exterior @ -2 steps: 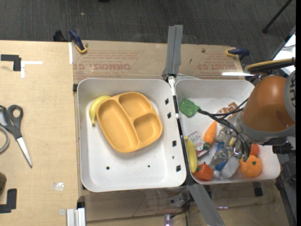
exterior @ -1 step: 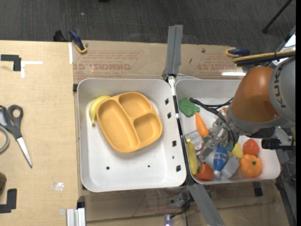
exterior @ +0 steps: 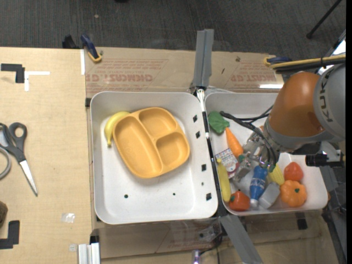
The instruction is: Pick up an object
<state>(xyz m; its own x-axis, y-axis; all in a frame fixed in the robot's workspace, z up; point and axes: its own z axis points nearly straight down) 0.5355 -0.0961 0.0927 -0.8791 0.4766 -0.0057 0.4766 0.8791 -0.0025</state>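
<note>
From above, the worktop (exterior: 44, 147) carries two shallow white bins side by side. The left bin (exterior: 110, 202) holds a yellow divided plate (exterior: 151, 142) in its upper half, tilted toward the upper left corner, with a banana (exterior: 113, 124) tucked against the plate's upper left rim, close to the bin's left wall. The lower third of that bin is bare white floor, as is a strip along its right wall.

The right bin (exterior: 242, 99) is crowded. The arm (exterior: 297, 111) enters from the right and covers the bin's upper right part. The gripper (exterior: 254, 157) hangs low over the middle of the bin, above a cluster of objects; whether its fingers are spread or pinching anything cannot be told amid the clutter.

Just below the gripper a blue-capped bottle (exterior: 257, 186) stands toward the lower edge. A carrot (exterior: 234, 142) lies to the gripper's left, and a green leafy piece (exterior: 218, 122) sits near the upper left corner. A long yellow piece (exterior: 224, 181) runs along the left wall. A red tomato (exterior: 238, 201) sits by the lower edge, an orange pumpkin (exterior: 293, 194) in the lower right corner, and a small red piece (exterior: 293, 172) just above it.

Scissors (exterior: 19, 153) lie on the worktop near its left edge, well apart from the bins.
</note>
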